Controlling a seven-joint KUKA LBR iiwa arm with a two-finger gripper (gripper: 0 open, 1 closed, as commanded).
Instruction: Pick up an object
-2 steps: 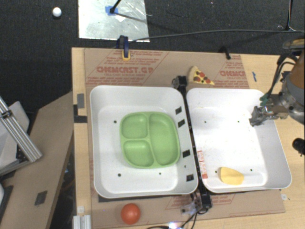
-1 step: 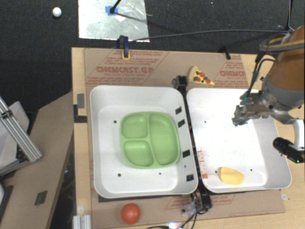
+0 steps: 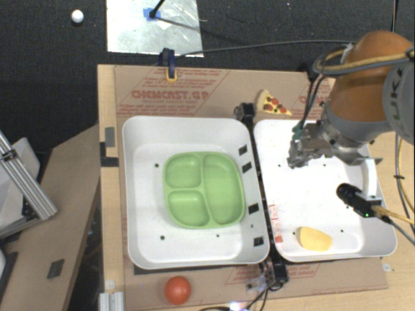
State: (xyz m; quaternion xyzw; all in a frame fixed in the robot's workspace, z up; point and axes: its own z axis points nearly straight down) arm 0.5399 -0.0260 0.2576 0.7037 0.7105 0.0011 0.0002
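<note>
1. Grey metal under an orange band: gripper (image 3: 300,155), low over the far-left part of the right bin (image 3: 382,241), pointing down at bare white floor. Open or closed: impossible to tell from this slant. Nothing seen caught in it.
2. Directly beneath the gripper: no object, just floor. Likely to grasp only air if closed here.
3. Nearest candidate: yellow lump (image 3: 314,238), well apart from the gripper, toward the camera and a little toward the arm's side, lying close to the bin's near wall. Judged the likeliest target for the pick, being the sole loose thing in the gripper's own bin.
4. Risks on that reach:
   - Rounded, smooth-looking shape, so apt to squirt sideways under an off-centre pinch.
   - Near wall just beside it, so little room to straddle on that side and some chance of striking the rim.
   - Too shallow a descent, and a close above the lump rather than around it.
5. Across the divider, toward the view's left of the gripper and nearer the camera: green divided plate (image 3: 203,190), flat in the left bin (image 3: 139,173). Wide and low, so probably hard to grip except by its rim. Under a centred descent, only pressed down, not lifted.
6. Beyond the bins:
   - Pizza-slice toy (image 3: 272,103) on the board just behind the gripper's bin.
   - Red ball (image 3: 177,290) on the bench, far off toward the camera and the view's left, prone to rolling at a touch.
   - Both outside the bins, so poor choices.
</note>
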